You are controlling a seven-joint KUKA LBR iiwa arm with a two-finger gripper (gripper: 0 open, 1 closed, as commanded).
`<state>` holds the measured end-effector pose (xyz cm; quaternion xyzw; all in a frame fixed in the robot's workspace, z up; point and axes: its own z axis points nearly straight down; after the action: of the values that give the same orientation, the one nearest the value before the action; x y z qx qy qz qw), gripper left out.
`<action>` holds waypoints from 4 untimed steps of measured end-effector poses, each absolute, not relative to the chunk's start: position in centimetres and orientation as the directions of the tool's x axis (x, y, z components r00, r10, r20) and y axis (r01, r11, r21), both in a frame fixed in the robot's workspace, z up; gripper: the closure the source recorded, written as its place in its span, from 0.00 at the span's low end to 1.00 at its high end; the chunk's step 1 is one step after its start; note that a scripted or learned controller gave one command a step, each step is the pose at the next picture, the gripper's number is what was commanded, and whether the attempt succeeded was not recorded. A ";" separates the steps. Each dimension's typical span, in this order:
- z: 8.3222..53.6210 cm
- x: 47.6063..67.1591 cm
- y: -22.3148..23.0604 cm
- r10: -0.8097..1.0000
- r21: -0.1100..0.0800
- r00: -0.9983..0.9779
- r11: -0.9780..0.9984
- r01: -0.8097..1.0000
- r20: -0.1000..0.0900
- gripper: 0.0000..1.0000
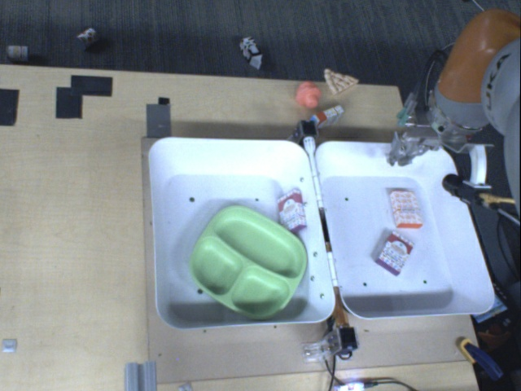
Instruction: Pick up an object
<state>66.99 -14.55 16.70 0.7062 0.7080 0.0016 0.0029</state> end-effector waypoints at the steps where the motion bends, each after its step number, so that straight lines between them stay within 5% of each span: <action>1: 16.6 67.0 -14.4 1.000 0.005 -0.004 0.004 1.000 -0.001 0.00; 2: 9.0 62.2 -11.7 1.000 0.013 -0.003 0.003 1.000 -0.003 0.00; 3: 9.1 67.2 -13.4 1.000 0.016 -0.006 0.006 1.000 -0.003 0.00; 4: 10.4 67.4 -13.4 1.000 0.023 -0.010 0.010 1.000 -0.007 1.00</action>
<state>67.42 -13.41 10.41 0.7036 0.7105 0.0058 0.0107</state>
